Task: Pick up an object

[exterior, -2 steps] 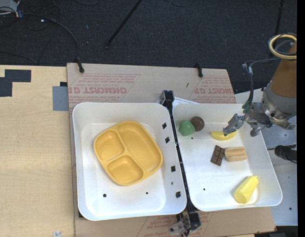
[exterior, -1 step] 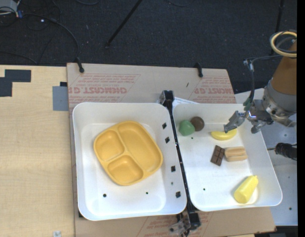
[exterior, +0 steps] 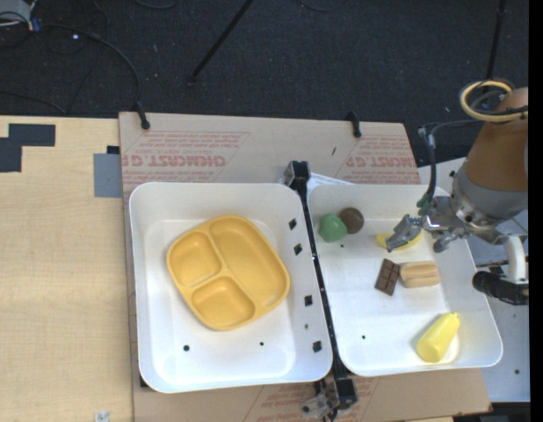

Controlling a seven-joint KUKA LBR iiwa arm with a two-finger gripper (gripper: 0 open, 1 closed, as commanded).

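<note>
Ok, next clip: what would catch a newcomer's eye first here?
Probably the yellow tray with three compartments, lying alone in the left bin. Next, the right bin and its scatter of small things: a green ball touching a brown ball, a brown block beside a wooden block, and a yellow piece near the front. The gripper hangs over that bin's far side.

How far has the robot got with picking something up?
Nothing looks lifted yet. The claw hangs low in the right bin, by a small yellow piece. The green ball, brown ball, blocks and yellow cup lie in the bin. Grabbing and lifting are left.
</note>
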